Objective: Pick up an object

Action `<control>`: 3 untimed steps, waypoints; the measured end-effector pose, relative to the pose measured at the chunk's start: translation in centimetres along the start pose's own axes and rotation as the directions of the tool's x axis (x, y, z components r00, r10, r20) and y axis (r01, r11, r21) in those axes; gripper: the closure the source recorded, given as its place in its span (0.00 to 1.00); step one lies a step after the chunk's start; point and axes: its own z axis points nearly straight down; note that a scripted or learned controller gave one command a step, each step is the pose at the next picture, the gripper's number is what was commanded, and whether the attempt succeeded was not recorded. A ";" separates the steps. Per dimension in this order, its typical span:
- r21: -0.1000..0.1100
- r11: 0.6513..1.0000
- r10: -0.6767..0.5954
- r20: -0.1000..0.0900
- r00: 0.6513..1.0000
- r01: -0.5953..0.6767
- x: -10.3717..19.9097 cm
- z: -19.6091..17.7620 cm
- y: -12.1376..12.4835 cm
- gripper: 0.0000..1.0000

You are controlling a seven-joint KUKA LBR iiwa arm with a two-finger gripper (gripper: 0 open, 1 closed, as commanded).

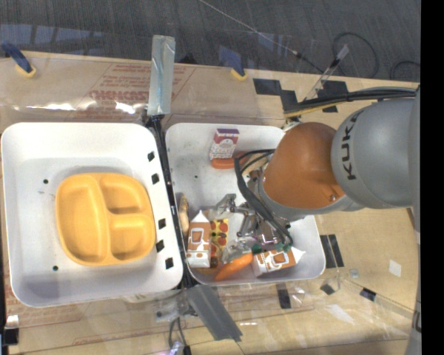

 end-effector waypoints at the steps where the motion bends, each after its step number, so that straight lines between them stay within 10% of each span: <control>1: 0.010 0.997 0.080 -0.003 0.997 -0.080 -0.8 0.0 1.2 0.00; 3: 0.019 0.965 0.261 0.015 0.965 -0.261 0.5 -0.2 1.0 0.00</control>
